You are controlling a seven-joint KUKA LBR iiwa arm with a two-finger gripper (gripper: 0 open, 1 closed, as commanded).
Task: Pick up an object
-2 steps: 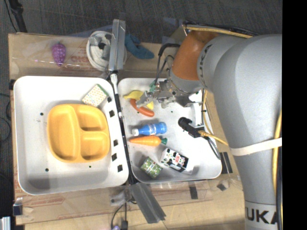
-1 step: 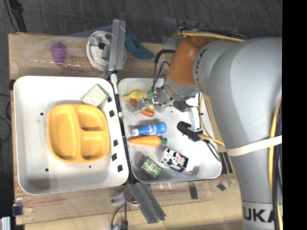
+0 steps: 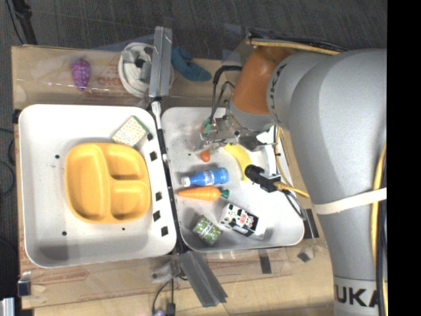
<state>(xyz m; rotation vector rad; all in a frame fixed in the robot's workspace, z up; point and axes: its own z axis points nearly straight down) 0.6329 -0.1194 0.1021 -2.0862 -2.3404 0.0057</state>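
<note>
Two white bins [image 3: 39, 176] sit left of the gripper [image 3: 209, 131], with one yellow divided tray [image 3: 108, 180], one sponge [image 3: 129, 132], one blue bottle [image 3: 205, 177], one toy carrot [image 3: 199, 193], one banana [image 3: 238, 155], one green packet [image 3: 206, 230] and one purple toy [image 3: 80, 72].

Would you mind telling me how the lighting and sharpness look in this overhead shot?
Camera view: soft and slightly blurred throughout; the white bins are brightly lit, nearly washed out; the floor above the bench is dark; the gripper area is murky, shadowed under the arm.
</note>
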